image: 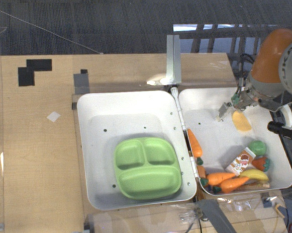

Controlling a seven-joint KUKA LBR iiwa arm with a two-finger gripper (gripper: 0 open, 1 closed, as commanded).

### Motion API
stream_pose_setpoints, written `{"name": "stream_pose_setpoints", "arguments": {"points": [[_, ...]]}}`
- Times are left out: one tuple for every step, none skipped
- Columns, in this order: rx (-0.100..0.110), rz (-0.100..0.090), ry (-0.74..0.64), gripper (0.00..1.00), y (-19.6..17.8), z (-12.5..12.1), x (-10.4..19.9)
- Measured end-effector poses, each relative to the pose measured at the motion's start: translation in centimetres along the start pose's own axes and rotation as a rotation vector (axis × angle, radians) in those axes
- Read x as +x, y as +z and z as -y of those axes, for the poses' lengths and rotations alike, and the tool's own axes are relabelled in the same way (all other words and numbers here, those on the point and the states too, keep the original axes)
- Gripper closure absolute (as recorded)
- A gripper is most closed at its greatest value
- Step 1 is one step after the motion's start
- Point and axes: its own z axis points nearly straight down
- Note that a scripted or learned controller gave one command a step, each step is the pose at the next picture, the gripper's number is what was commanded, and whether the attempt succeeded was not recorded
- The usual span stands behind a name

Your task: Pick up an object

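Bright, even overhead light; soft shadows, slight glare, mild blur.

Light wooden bench (34, 161) bearing two shallow white bins side by side. The left bin (93, 112) touches the right bin (205, 104) along a shared edge. Black markings (33, 70) lie on the benchtop well left of the left bin, toward the far edge.

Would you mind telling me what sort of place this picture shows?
Probably a robotics lab: a robot arm reaches over a wooden bench with two white bins, one holding toy food, the other a green tray.
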Motion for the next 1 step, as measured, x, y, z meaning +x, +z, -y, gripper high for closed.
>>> {"name": "stream_pose_setpoints", "arguments": {"points": [[-0.002, 0.004, -0.032, 0.0, 0.82, 4.82, -1.82]]}}
